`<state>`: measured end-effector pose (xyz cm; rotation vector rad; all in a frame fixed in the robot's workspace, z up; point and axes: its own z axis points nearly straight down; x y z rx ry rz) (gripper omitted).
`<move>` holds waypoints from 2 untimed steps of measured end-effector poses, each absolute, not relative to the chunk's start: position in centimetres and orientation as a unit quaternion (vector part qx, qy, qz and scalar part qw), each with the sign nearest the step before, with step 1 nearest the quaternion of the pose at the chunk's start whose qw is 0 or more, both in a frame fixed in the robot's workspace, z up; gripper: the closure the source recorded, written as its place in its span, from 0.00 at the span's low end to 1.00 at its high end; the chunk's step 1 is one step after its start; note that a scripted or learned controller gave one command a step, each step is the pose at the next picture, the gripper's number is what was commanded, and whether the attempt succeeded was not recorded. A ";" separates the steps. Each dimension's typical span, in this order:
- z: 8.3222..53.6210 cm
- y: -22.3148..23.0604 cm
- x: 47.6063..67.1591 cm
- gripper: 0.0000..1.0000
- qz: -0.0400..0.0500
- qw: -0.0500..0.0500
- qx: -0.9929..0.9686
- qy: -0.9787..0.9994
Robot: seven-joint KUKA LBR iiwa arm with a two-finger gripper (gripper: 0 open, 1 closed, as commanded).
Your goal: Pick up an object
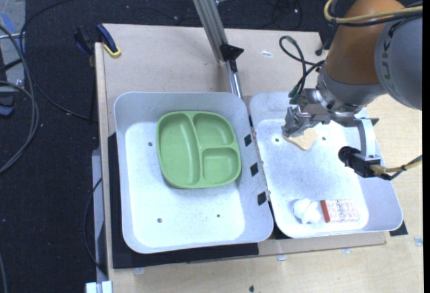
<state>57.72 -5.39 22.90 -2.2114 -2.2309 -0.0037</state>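
Observation:
My gripper (294,126) hangs low over the far left part of the right bin (376,181). A small tan wedge-shaped piece (303,142) lies right under it, its upper part hidden by the gripper. I cannot tell whether the two touch. Near that bin's front edge a crumpled white object (306,211) rests beside a red and white packet (342,211). A green divided plate (199,149) sits in the left bin (134,171).
The arm's grey and orange body (366,50) reaches in from the upper right above the right bin's far side. A slanted metal pole (208,9) runs down to the gap between the bins. A black fitting (356,160) sticks out beside the wrist.

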 end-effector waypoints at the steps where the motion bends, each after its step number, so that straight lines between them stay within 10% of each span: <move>1: 22.3 0.9 57.7 1.00 0.000 0.001 -0.704 -0.710; 2: 21.7 6.4 57.1 1.00 0.000 0.001 -0.704 -0.710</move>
